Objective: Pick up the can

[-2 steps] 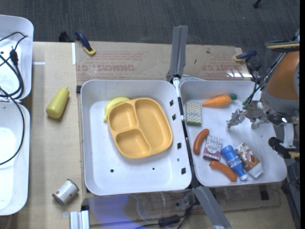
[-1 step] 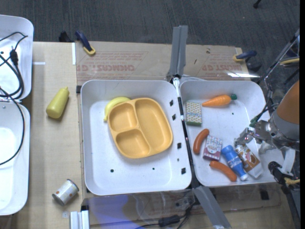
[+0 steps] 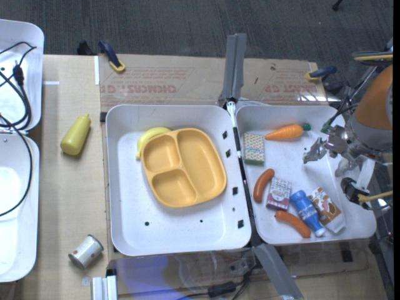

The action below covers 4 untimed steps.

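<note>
One can point(image 3: 85, 250) lies on its side on the counter point(image 3: 69, 199) near the front left corner, outside both bins and just beside the left bin's point(image 3: 119, 167) front left corner. It looks like a small metal tin with a pale label: probably light, stiff and smooth, so likely to roll or slip if nudged, and best taken across its round body at the middle, with the fingers square to its long axis. The claw point(image 3: 315, 150) hangs over the right bin point(image 3: 362, 230) near its right wall, well apart from the can, and whether it is wide or narrow cannot be told from this slant. The left bin carries a yellow divided plate point(image 3: 183, 166) with a banana point(image 3: 150, 136) tucked against the plate's far left rim. The right bin carries a carrot point(image 3: 286, 132), a small green-white box point(image 3: 254, 147), two sausages point(image 3: 263, 184), a red-white packet point(image 3: 279, 193), a blue bottle point(image 3: 306, 210) and a carton point(image 3: 328, 209). A mustard bottle point(image 3: 75, 135) lies on the counter left of the bins.
</note>
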Tool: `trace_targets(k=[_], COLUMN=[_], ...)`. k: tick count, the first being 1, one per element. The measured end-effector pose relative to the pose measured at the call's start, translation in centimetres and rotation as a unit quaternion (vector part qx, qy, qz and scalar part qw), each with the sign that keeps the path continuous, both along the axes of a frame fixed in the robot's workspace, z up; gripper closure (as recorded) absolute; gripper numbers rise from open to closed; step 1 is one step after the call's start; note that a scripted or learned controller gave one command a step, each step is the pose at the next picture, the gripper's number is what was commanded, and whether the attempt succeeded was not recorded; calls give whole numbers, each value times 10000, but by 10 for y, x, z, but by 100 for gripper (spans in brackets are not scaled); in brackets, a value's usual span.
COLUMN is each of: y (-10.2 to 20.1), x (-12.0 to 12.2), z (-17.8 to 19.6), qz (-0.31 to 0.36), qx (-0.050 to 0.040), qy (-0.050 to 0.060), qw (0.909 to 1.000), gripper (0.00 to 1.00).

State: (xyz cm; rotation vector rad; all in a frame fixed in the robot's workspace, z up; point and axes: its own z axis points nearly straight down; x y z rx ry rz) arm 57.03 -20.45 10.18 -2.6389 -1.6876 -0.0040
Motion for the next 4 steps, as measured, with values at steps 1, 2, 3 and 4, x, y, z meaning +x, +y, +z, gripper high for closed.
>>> trace_targets(k=[1,2,3,4], y=[4,2,3,31], x=[-50,8,48,-33], z=[-10,-12,-12,-11], qz=[-527,-666,-766,-2025], qx=[-3,40,41,-45], qy=[6,28,43,21], qw=[9986,9978,9970,9793], gripper=[0,0,0,0])
